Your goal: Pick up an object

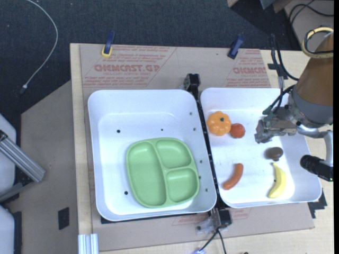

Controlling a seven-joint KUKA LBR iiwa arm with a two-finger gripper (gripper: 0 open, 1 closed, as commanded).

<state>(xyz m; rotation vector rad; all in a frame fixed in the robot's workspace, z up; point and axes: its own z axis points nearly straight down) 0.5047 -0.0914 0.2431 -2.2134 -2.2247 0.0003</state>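
Observation:
The right bin holds an orange pumpkin-like toy with a small red tomato touching its right side. Further forward lie a brown rounded piece, a reddish sausage and a yellow banana. My gripper hangs over the right part of this bin, just above and behind the brown piece and to the right of the tomato. I see nothing held in it.
The left bin carries a green three-compartment plate. A black clamp sits where the bins meet at the back. The arm's grey body covers the right bin's far right edge.

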